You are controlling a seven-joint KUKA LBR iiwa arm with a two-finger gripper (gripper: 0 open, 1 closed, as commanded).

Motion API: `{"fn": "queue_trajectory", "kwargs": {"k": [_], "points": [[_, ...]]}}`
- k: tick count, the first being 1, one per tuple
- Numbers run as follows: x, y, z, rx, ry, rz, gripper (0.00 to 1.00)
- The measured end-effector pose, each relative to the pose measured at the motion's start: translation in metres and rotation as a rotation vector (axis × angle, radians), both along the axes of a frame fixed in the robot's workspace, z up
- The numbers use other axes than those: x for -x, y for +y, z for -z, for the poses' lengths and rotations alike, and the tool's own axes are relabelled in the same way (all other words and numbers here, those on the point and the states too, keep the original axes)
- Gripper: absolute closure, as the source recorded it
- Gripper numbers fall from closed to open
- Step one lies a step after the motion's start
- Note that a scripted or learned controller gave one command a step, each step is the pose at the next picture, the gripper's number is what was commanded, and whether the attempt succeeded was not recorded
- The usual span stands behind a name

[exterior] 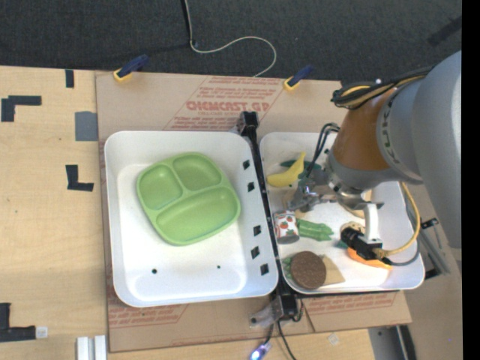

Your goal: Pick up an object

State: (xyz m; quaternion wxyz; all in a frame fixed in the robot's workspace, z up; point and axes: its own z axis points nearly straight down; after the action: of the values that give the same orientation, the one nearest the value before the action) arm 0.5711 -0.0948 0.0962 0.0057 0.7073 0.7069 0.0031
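Brightness: even, fairly bright, overhead; no dim corners on the desk [45, 223].
Glare: left bin [180, 287] washed near white, floor detail thin; soft sheen on the green plate [187, 197].
Shadows: short, soft; a narrow one under the plate's lower edge, a darker patch beneath the arm [405, 137] over the right bin [397, 276].
Sharpness: bins moderately crisp; arm close to the lens, soft-edged; small items by the claw [304, 195] muddy.
Grain: visible on the dark carpet [90, 13].

The arm [390, 137] hides part of the right bin [405, 280].
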Motion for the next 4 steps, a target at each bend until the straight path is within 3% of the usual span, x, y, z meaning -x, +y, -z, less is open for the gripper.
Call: {"fn": "queue_trajectory", "kwargs": {"k": [1, 2, 3, 4], "points": [[0.000, 0.000, -0.009, -0.001, 0.002, -0.001, 1.00], [-0.036, -0.015, 0.006, -0.006, 0.008, -0.003, 1.00], [0.000, -0.066, 0.010, -0.002, 0.011, 0.001, 1.00], [-0.016, 0.035, -0.092, -0.004, 0.009, -0.007, 1.00]]}}
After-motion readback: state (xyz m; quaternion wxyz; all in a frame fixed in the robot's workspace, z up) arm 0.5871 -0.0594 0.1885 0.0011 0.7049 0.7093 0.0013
